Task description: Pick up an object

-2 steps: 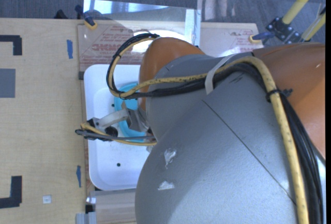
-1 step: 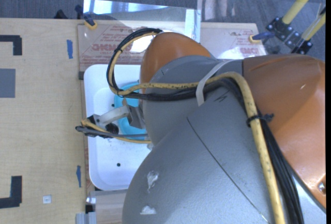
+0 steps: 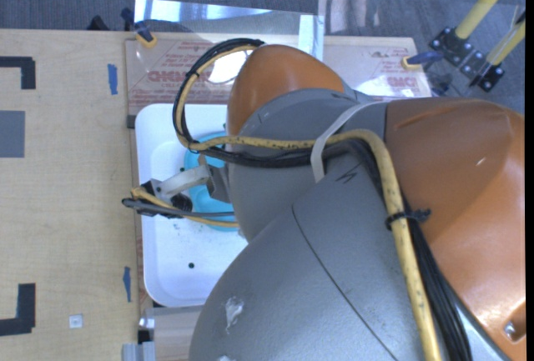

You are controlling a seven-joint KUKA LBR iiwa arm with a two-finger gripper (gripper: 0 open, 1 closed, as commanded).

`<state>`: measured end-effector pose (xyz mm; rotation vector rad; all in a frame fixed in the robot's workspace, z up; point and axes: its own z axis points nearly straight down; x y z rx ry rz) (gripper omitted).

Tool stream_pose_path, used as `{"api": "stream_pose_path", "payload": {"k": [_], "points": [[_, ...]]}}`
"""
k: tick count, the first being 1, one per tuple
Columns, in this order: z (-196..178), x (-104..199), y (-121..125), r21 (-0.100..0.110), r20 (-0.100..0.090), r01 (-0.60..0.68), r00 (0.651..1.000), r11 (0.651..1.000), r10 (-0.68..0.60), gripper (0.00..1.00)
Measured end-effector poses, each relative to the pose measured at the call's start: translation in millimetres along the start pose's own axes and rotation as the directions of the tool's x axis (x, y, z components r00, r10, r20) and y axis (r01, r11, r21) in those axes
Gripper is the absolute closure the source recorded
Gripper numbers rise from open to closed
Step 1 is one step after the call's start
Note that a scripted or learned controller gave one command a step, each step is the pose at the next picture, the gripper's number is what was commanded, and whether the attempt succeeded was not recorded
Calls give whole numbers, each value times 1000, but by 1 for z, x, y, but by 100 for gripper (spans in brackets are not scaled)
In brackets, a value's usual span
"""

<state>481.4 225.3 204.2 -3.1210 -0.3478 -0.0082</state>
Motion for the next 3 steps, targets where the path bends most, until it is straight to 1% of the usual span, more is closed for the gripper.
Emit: {"api": "stream_pose_path", "payload": {"k": [1,2,3], "points": [[-124,0,11,1,-3,-33,999,999,33,100],[-49,-3,1,0,12,115,993,993,-115,100],[13,-4,0,6,13,488,873,873,-488,100]]}}
